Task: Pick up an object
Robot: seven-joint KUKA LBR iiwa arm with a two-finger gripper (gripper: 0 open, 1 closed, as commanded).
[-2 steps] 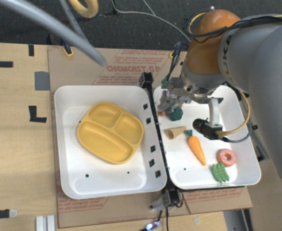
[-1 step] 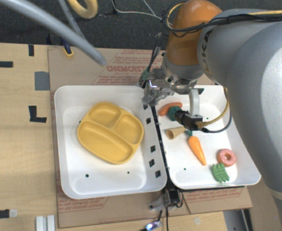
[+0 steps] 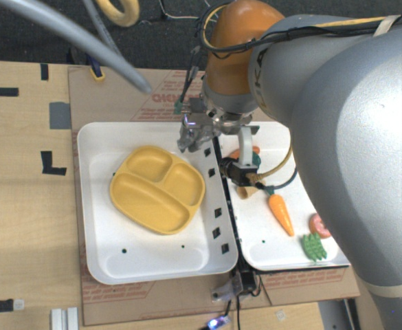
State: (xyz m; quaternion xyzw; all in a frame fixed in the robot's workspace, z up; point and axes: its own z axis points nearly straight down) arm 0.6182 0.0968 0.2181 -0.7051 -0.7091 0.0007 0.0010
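Observation:
A yellow divided plate (image 3: 158,188) lies flat in the left bin (image 3: 91,205). In the right bin (image 3: 283,256) lie an orange toy carrot (image 3: 281,213), a green leafy toy (image 3: 315,246) and a pink-red piece (image 3: 319,225) partly under the arm. A small orange and teal object (image 3: 251,155) shows just behind the wrist. My gripper (image 3: 194,137) hangs low over the back of the wall between the bins, just past the plate's far right edge. Nothing shows in its grasp.
The big grey arm covers the right bin's far and right side. The raised wall between the bins (image 3: 218,205) runs under the gripper. Bare white floor lies in the left bin's front, below the plate.

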